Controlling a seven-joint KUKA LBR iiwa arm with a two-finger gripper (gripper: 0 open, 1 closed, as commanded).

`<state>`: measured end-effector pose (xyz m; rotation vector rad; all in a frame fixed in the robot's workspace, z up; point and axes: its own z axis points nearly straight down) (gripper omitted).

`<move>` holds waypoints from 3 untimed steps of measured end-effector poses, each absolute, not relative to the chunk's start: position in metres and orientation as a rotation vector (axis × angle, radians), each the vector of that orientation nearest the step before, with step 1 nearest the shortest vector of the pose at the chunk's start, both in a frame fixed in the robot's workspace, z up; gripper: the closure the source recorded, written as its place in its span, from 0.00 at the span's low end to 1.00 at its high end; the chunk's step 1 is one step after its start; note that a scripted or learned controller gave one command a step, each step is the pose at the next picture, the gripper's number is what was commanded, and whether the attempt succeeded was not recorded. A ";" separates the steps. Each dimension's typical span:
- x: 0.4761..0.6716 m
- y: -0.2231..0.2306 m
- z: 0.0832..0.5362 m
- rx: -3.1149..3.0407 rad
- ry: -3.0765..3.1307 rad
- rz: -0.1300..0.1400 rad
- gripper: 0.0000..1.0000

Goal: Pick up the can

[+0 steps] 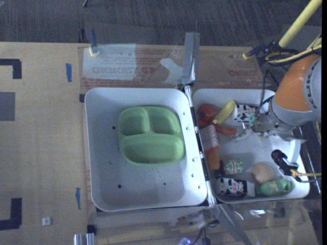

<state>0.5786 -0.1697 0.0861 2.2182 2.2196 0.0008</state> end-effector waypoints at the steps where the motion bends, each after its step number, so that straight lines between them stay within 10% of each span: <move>1: 0.546 -0.124 0.087 2.281 2.158 0.004 0.00; 2: 0.499 -0.102 0.087 2.198 2.237 0.007 0.00; 3: 0.500 -0.103 0.098 2.197 2.233 0.010 1.00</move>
